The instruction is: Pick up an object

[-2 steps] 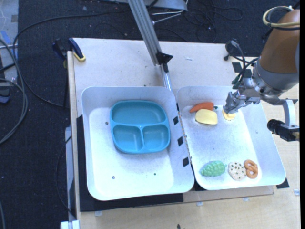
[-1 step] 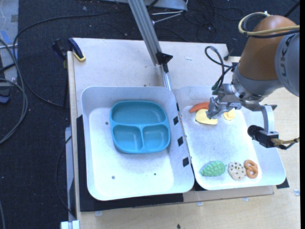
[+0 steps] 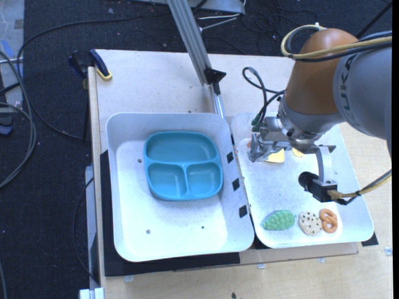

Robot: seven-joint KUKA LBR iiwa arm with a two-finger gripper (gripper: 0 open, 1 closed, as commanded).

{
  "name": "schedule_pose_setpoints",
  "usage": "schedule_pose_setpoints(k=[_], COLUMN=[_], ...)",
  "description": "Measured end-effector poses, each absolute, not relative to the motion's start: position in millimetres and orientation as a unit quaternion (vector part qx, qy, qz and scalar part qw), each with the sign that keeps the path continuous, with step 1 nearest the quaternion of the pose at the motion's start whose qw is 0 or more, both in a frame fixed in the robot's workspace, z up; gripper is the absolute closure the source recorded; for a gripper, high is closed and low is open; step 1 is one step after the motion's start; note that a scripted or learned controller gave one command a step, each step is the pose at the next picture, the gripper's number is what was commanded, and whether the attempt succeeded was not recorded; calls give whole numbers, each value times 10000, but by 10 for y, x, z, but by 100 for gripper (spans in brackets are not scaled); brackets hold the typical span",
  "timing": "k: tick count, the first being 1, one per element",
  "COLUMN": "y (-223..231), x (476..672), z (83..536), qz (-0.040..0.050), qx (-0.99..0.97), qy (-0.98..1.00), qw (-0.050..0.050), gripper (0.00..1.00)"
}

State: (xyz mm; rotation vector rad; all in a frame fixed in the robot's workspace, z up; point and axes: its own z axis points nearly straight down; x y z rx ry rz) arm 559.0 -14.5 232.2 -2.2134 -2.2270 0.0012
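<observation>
Along the near edge of the right white bin (image 3: 349,185) we see a green leafy toy (image 3: 278,220), a speckled cookie (image 3: 308,223) and a small orange pretzel (image 3: 328,220). Farther back, near the bin's far-left corner, our end effector (image 3: 265,149) hovers low over a yellow piece (image 3: 275,157); its opening we cannot tell. We judge this the approach: next, descend and close. The blue divided plastic tray (image 3: 183,165) sits in the left bin (image 3: 124,229).

A yellow piece (image 3: 276,157) lies in the right bin (image 3: 280,192), partly hidden under the arm. Along that bin's near edge sit a green bumpy lump (image 3: 278,220), a speckled cookie (image 3: 308,223) and an orange pretzel (image 3: 328,220), close together in a row.
</observation>
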Motion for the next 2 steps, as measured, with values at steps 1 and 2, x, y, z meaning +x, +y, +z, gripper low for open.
schedule_pose_setpoints(k=[1,2], y=[442,964], x=[5369,5240], z=[2289,2394], qz=[8,-5], qx=[-7048,-7043], qy=[-7094,-7099], qw=[12,3], gripper=[100,100])
